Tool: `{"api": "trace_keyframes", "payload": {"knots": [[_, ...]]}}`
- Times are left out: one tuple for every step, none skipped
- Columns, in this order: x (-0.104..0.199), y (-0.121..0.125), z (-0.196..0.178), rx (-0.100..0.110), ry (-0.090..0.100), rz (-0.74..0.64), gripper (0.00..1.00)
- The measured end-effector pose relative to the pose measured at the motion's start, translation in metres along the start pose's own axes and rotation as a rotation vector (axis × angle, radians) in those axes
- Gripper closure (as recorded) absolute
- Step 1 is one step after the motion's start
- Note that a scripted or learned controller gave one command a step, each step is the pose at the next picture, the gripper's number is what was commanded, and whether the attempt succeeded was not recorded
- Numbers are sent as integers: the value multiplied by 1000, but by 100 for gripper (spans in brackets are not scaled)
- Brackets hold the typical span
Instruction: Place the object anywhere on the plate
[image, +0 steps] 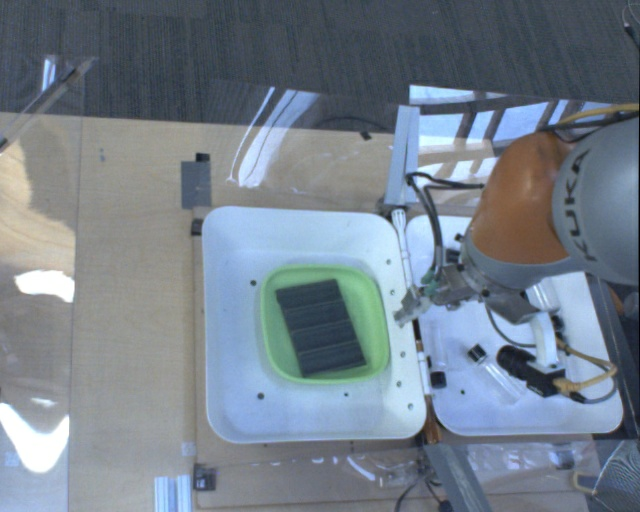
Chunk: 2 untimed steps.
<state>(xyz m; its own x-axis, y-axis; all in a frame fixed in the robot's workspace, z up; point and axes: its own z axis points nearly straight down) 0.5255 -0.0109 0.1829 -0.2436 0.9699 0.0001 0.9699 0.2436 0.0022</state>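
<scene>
We see the KUKA arm (580, 200): a bulky grey casing with a rounded orange band (520, 200) above the wrist and part of the maker's name in dark letters on the grey shell. Black cables (432, 215) loop down its side towards the wrist hardware.

Two white bins: left (230, 400), right (470, 410), touching. Wooden bench (120, 300). Grey bracket (196, 182) near left bin's far corner. Dark carpet (250, 50) beyond.
</scene>
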Motion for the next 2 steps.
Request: {"api": "trace_keyframes", "payload": {"knots": [[19,5,-22,-1,-1,32,0],[-1,-33,-103,-3,-3,181,0]]}}
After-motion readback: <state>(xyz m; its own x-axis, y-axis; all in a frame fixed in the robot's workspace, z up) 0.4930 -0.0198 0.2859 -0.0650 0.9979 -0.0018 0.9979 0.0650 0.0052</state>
